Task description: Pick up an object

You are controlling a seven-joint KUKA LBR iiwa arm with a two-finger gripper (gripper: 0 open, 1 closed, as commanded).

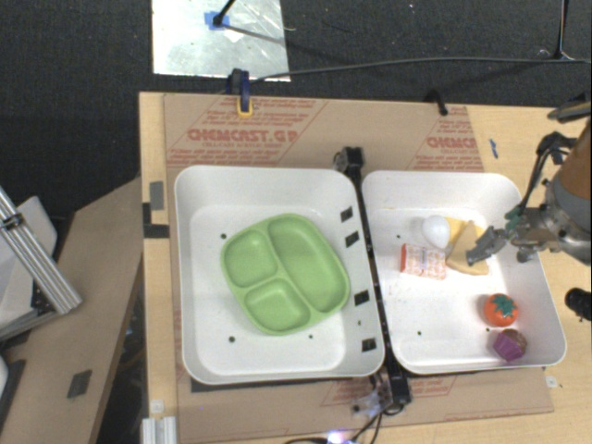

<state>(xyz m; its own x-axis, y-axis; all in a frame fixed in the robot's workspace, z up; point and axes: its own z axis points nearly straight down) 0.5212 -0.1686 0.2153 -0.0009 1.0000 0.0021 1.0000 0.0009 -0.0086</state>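
Observation:
The right bin (532, 202) holds a white egg-shaped ball (435, 231), a yellow wedge (465, 252), a red-and-white packet (423, 261), an orange fruit with a green top (499, 310) and a small purple piece (509, 345). My gripper (493, 242) reaches in from the right edge and sits low over the bin's right half. Its tip is right beside the yellow wedge, at the wedge's right side. Whether it touches the wedge I cannot tell. Nothing is visibly held.
The left bin (199, 211) carries a green divided plate (284, 273). A black divider with clips (363, 257) runs between the bins. Cables cross the dark floor behind the bench, and a metal frame (32, 257) stands at the far left.

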